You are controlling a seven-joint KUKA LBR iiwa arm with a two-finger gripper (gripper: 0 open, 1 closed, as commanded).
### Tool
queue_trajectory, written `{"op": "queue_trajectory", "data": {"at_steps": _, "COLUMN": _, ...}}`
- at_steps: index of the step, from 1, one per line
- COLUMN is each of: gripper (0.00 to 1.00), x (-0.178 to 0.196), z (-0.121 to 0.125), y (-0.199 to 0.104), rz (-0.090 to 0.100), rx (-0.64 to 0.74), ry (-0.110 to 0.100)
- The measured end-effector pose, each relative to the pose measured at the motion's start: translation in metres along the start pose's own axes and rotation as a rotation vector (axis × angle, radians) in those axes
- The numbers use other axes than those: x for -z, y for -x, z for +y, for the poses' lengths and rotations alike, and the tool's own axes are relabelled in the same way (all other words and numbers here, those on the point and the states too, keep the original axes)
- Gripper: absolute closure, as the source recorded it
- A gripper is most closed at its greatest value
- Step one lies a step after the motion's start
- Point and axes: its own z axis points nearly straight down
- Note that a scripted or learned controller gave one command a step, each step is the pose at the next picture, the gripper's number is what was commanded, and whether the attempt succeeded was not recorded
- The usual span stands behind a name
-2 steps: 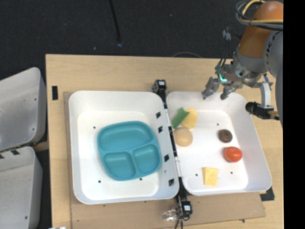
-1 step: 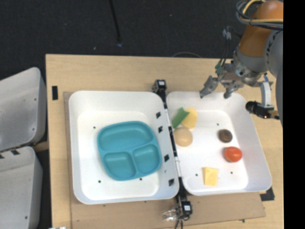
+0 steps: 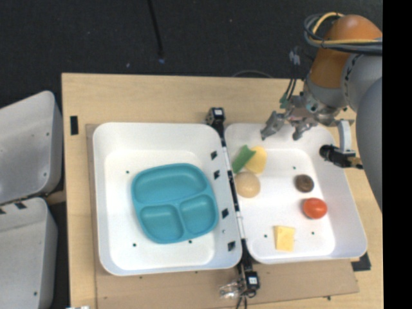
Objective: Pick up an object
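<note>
The right bin point(image 3: 347, 237) contains the candidate objects. A green piece point(image 3: 242, 158) and a yellow piece point(image 3: 257, 159) lie touching each other near the bin's left wall, toward the far side. A beige round object point(image 3: 247, 185) sits just in front of them, close to the divider between the bins. A small brown round object point(image 3: 304, 183) lies toward the right side of the bin floor, and a red round object point(image 3: 314, 208) lies just in front of it. A flat yellow block point(image 3: 284, 237) rests near the front edge, apart from the others.

The gripper point(image 3: 288, 129) hangs over the far part of the right bin, above the floor and apart from every object. Its two fingers are spread, with a visible gap between them, and nothing lies between them. The nearest objects are the green and yellow pieces, in front of and to the left of the fingertips. The arm's orange band point(image 3: 335, 50) shows above the wrist at the upper right.

The left bin point(image 3: 106, 237) holds a teal divided plate point(image 3: 174, 201) with three compartments, lying flat near the bin's centre. Both bins rest side by side on the wooden bench point(image 3: 77, 95).
</note>
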Motion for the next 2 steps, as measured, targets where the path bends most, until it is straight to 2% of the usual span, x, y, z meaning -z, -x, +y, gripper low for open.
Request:
{"op": "queue_trajectory", "data": {"at_steps": 1, "gripper": 0.0, "x": -0.044, "z": 0.001, "y": -0.006, "rz": 0.0, "rx": 0.001, "ry": 0.001}}
{"op": "queue_trajectory", "data": {"at_steps": 2, "gripper": 0.0, "x": -0.063, "z": 0.001, "y": -0.005, "rz": 0.0, "rx": 0.003, "ry": 0.001}}
